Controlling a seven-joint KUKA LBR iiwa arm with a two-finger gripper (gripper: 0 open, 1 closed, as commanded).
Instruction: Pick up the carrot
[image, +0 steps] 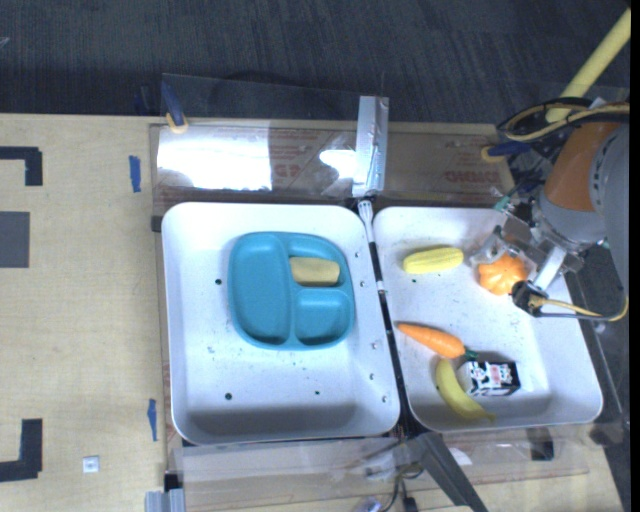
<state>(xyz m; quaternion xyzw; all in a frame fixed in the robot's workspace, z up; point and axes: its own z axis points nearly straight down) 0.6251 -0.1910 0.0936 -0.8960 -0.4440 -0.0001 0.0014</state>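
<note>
The carrot (430, 338) lies orange and slanted in the right bin (575, 385), near that bin's left wall, with its thick end pointing right. My gripper (520, 268) hangs over the bin's upper right part, well to the right of and beyond the carrot. It sits right beside a round orange fruit (498, 273). The wrist and cables hide much of the gripper's tip.
A yellow oblong fruit (433, 260) lies at the bin's far left. A banana (453, 392) and a small black-and-white carton (490, 376) lie just in front of the carrot. The left bin (190, 330) holds a blue divided plate (268, 300) with a yellow piece (315, 271).
</note>
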